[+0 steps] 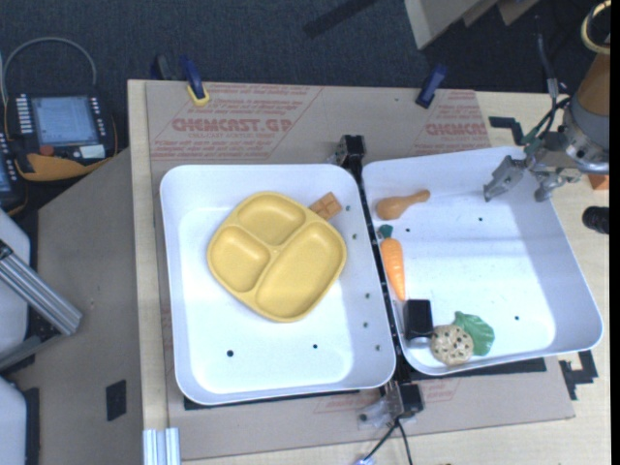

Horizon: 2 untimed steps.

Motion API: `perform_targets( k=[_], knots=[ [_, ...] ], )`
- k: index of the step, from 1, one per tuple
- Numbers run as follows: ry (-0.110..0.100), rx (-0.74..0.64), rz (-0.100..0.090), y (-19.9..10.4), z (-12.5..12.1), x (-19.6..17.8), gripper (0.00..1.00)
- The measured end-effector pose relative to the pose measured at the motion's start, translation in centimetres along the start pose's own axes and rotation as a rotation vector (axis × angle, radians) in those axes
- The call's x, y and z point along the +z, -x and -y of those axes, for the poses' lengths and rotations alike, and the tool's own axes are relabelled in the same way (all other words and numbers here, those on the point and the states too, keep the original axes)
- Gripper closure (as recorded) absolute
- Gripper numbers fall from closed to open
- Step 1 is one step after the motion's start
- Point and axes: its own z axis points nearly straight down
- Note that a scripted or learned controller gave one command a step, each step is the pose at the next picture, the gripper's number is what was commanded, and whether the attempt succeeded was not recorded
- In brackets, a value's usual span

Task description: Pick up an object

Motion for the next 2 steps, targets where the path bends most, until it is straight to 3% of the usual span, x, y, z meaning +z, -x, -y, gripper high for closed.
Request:
perform_targets(
  k=[1,2],
  knots=[
    [0.015,-0.004,0.004,-0.1,-0.3,-1.0,0.00],
    [0.014,-0.005,0.003,-0.5,-1.3,4.4,0.00]
  ],
)
